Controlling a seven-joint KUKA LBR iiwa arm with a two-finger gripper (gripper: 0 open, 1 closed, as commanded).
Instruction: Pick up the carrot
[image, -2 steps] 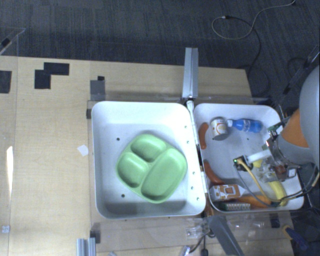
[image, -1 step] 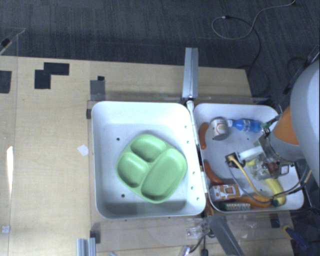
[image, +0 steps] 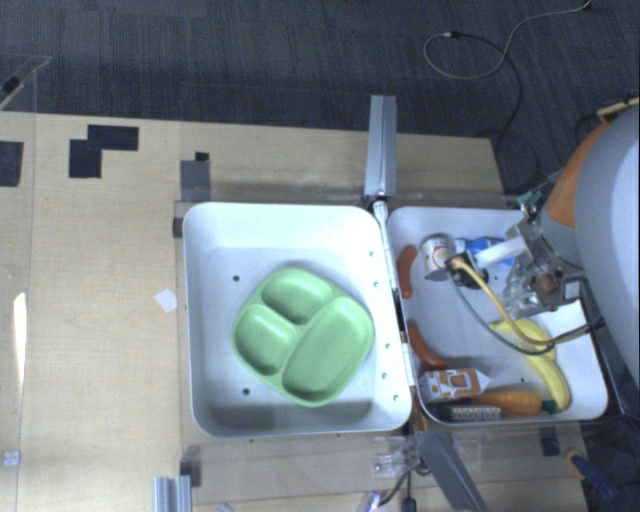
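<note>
Apparently positioned to descend, the gripper hung above the banana, its open-or-closed state unreadable, with the carrot against the right bin's near wall.

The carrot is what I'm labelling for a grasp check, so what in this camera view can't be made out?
- Carrot: its green end is hidden by the banana crossing it.
- Gripper: fingers blurred into wrist hardware and yellow cable.
- Arm: cut off by the right edge.
- Small carton: print too small to read.
</note>
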